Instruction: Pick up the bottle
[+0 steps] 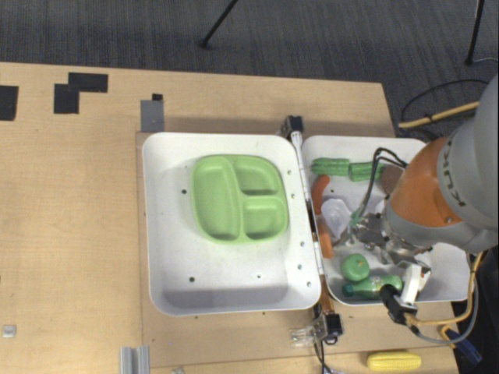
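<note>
A wooden desk (70,232) carries two shallow white bins side by side. The left bin (168,279) holds a green divided plate (238,197), lying flat near its middle. The right bin (448,283) is crowded: a green bottle (370,288) lies on its side along the near wall, with a light cap end pointing right, and a round green lid-like piece (356,266) sits just above it. Along the far wall lies another long green thing (343,167), and an orange, carrot-like piece (320,189) runs beside the wall between the bins, next to a pale clear plastic item (335,213). The grey arm with its orange band (421,189) reaches in from the right, and the jaws (378,244) hang low over the middle of the right bin, just above and to the right of the bottle; whether they stand apart or together cannot be told from here. A yellow corn cob (394,359) lies on the desk below the right bin.
</note>
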Controlling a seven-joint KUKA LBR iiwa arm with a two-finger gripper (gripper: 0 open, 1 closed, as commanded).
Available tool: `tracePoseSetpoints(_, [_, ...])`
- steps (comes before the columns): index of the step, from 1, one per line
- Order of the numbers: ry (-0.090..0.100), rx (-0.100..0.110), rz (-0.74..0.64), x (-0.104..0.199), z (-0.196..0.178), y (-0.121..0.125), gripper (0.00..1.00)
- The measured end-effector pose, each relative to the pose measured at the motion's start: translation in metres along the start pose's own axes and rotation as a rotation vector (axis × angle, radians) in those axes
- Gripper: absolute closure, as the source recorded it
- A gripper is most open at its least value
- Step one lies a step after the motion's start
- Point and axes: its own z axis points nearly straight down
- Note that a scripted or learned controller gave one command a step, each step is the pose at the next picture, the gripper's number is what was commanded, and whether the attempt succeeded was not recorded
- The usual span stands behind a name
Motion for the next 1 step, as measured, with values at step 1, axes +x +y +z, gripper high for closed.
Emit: tracePoseSetpoints(1, [0.003,0.003,0.214,-0.001,0.0,0.0003,0.0])
